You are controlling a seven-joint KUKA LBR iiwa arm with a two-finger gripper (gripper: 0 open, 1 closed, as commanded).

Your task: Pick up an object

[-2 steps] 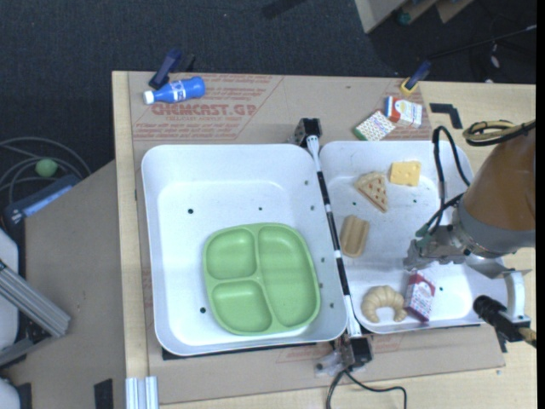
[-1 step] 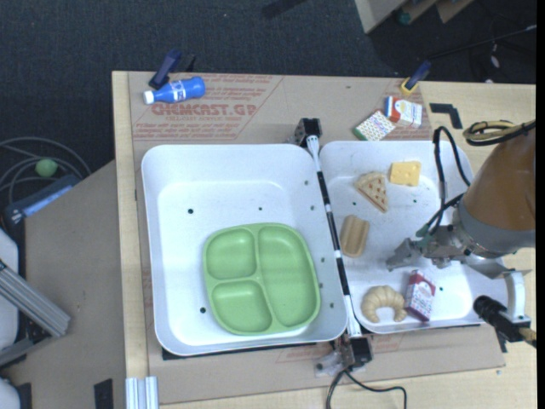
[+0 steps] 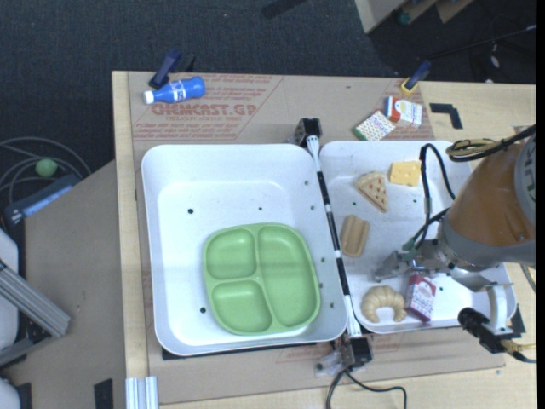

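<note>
Down at the front lip of the bench you've got a black clamp where the two bins meet, with a cable trailing off the bottom edge. Just behind it, in the right bin, sits a croissant at the front wall. A small red and white carton is right beside it, partly covered by the arm.

The gripper hangs low over that bin, just behind the croissant and carton. The arm's orange band and grey wrist block most of it, so you can't tell if it's clenched or released, and nothing shows as held in it.

Further back in the same bin: a tan bread roll near the divider, a pizza slice, and a yellow cheese block.

The left bin holds a green divided plate. Behind the bins, a blue bottle lies on the bench, plus a few little packets too small to read.
</note>
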